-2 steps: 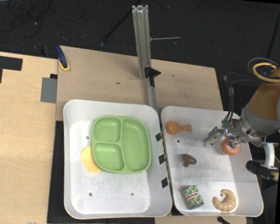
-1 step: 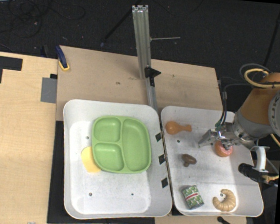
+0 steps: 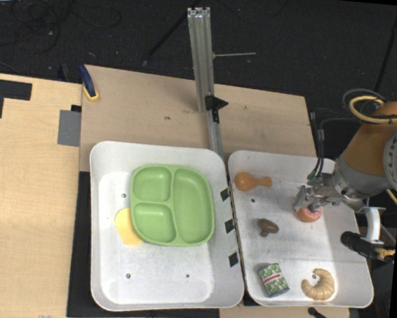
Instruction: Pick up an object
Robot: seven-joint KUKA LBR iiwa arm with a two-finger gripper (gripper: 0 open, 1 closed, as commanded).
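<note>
Arm (image 3: 369,148): I see it reaching in from the right, orange band above the grey wrist, bent down over the right bin
Claw (image 3: 310,204): low in the right bin's upper right part, sitting right over the pink thing; from my seat I cannot tell if it is released, clenched or grasping
Pink thing (image 3: 309,215): small, round, pinkish red, on the right bin's floor directly under the claw, partly hidden by it; I can't confirm it sits between anything
Right bin (image 3: 353,294): shallow, white, touching the left bin along the middle seam
Orange thing (image 3: 251,182): pear-like shape, upper left of the right bin, well apart from the claw
Brown lump (image 3: 268,227): small, dark, near the middle of the right bin, below and left of the pink thing
Green packet (image 3: 272,280): lower part of the right bin, lying tilted, with a patterned face
Croissant (image 3: 319,284): tan, curved, lower right corner of the right bin, just beside the packet
Left bin (image 3: 101,279): white, carrying the tray in its upper half
Tray (image 3: 172,205): green, three compartments, lying flat
Yellow piece (image 3: 127,228): partly tucked under the tray's lower left edge
Post (image 3: 203,63): metal bar rising at a slant behind the bins
Counter (image 3: 147,110): tan board under both bins
</note>
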